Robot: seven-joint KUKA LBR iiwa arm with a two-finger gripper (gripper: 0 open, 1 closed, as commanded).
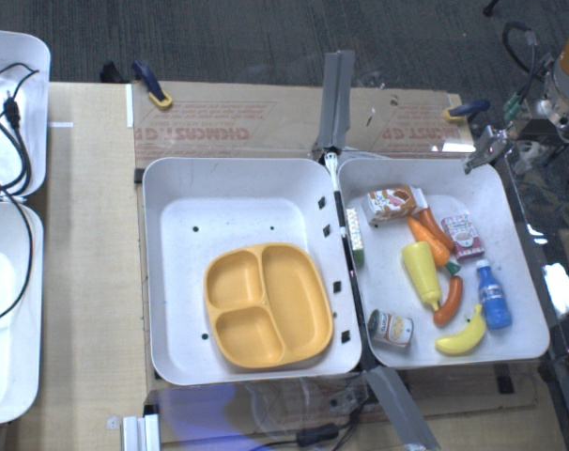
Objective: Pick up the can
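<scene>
Currently I'm watching the hand [486,150] hanging off the right bin's [521,252] far right corner; I'm not managing to tell its state. The can [390,328] is lying on its side in that bin's near left corner, apart from the hand. A banana [462,334] is sitting just right of it. The yellow divided plate [267,304] is resting in the left bin [172,252].

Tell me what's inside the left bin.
The left bin holds a yellow divided plate, its three compartments bare. Whatever lies beneath the plate is covered from view.
</scene>
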